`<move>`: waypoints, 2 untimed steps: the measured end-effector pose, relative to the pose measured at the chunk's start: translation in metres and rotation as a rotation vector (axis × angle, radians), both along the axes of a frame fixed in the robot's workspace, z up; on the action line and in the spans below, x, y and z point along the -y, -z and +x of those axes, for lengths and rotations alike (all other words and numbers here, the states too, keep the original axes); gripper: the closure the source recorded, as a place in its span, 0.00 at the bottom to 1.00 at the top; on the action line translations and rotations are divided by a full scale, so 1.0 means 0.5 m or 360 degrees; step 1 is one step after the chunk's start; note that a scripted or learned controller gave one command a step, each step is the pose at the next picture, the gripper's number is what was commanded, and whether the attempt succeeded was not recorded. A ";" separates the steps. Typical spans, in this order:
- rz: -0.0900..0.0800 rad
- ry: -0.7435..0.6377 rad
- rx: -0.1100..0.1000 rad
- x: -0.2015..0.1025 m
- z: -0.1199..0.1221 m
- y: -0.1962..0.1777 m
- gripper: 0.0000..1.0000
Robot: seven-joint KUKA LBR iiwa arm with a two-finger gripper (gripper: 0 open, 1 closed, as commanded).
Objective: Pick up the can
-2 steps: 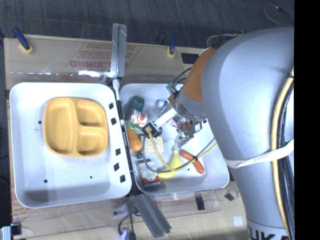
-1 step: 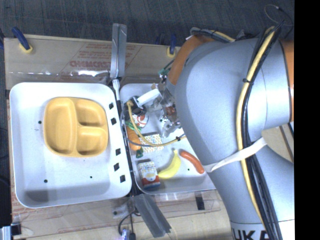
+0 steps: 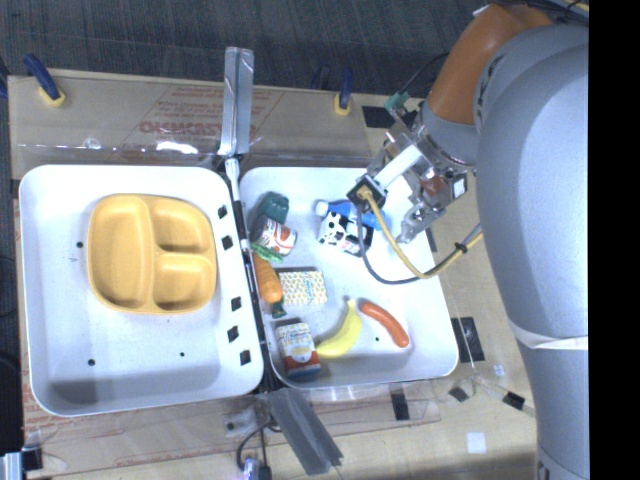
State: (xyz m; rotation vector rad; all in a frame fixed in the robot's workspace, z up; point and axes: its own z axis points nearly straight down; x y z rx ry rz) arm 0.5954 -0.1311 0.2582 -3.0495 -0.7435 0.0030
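A small can [image 3: 276, 236] with a red and white label lies tilted at the left wall of the right bin [image 3: 430, 298], under a dark green object [image 3: 272, 207]. A second can-like container [image 3: 298, 352] with a printed label stands at the bin's front left corner. My gripper [image 3: 414, 224] hangs over the right part of the right bin, well to the right of both and apart from them. Nothing shows in its grasp.
In the right bin lie a black-and-white cow toy [image 3: 337, 231] on a blue item [image 3: 352, 214], a carrot [image 3: 268, 280], a patterned box [image 3: 303, 288], a banana [image 3: 341, 333] and a sausage [image 3: 386, 324]. A yellow divided plate [image 3: 152, 252] sits in the left bin [image 3: 60, 358].
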 end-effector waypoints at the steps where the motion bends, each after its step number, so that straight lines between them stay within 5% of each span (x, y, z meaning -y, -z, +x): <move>1: 0.0000 0.0382 -0.0010 -0.103 -0.038 0.136 0.00; 2: -0.0003 0.0431 0.0001 -0.192 0.065 0.134 0.00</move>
